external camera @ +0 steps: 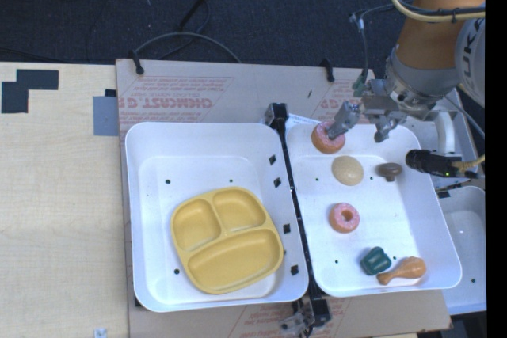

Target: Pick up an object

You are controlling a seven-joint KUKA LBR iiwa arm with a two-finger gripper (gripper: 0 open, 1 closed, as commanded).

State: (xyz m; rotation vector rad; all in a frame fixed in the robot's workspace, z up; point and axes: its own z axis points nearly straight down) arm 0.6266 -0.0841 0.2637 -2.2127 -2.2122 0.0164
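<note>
One yellow divided tray (227, 239) in left bin (150, 170), two doughnuts (344, 217), one spread-fingered gripper (361, 126) holding nothing

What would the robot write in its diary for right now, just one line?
stage: reaching | gripper: open, over right bin's far edge | one finger by donut | nothing held | yellow tray: left bin
</note>
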